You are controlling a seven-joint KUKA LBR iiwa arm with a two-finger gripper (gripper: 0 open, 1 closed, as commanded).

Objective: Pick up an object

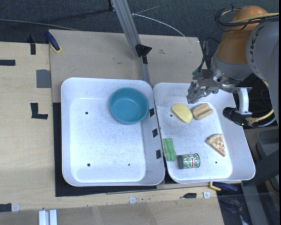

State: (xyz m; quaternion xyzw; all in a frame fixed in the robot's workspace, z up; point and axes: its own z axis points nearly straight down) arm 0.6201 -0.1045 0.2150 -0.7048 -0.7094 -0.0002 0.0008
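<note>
So far nothing looks picked up: the hand (pixel 195 95) hangs over the far part of the right bin (pixel 236 172), just beyond the yellow piece (pixel 181 112) and the bread roll (pixel 202 111), and whether it is spread or pressed together cannot be told from this slant. Nothing shows in its grip. The pizza slice (pixel 217 144), the can (pixel 189 161) and the green packet (pixel 169 149) lie nearer; the blue bowl (pixel 128 105) sits in the left bin (pixel 79 172). Descent, closing and lifting seem left.
</note>
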